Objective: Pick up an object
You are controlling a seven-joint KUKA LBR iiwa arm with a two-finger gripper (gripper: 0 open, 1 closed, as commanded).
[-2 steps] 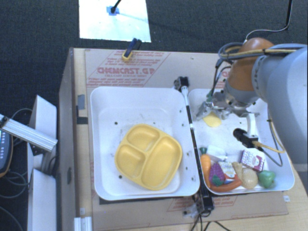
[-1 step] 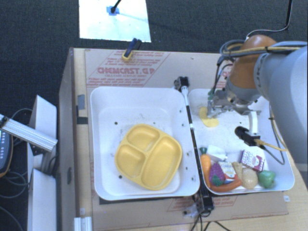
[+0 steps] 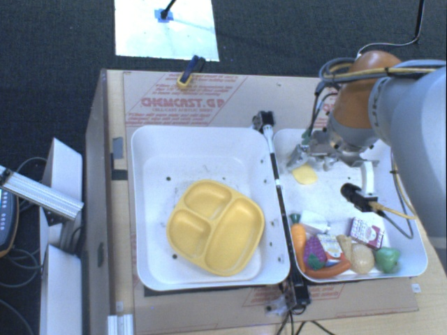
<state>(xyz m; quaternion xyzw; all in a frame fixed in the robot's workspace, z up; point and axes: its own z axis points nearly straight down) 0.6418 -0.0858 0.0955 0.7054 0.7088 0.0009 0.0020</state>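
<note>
so the arm comes in from the right and its gripper point(image 3: 307, 156) hangs low over the far end of the right bin point(image 3: 419, 257), basically right on top of a small pale yellow piece point(image 3: 305, 175). that piece lies on the bin floor just on the near side of the fingertips, maybe touching them, hard to say from this angle. honestly can't tell whether anything is being pinched, the wrist hardware hides that, so no claim of a hold from me.

the yellow piece looks roundish and flat with no clear long axis, so my guess is approach angle barely matters. what matters is that it lies a touch nearer than the tips, with the bin's left wall just beside it, which leaves little room on that side.

the rest of the toys are piled at the near end of the same bin, well apart from the gripper: an orange carrot point(image 3: 299, 241), a purple bunch of grapes point(image 3: 313, 251), a tan potato-ish thing point(image 3: 360, 256), a green one point(image 3: 386, 258) and a little carton point(image 3: 366, 231). the left bin point(image 3: 150, 208) has a yellow divided plate point(image 3: 216, 226), nowhere near the action.

if the yellow bit is the target, i'd say a small nudge toward the near side would line it up.
</note>
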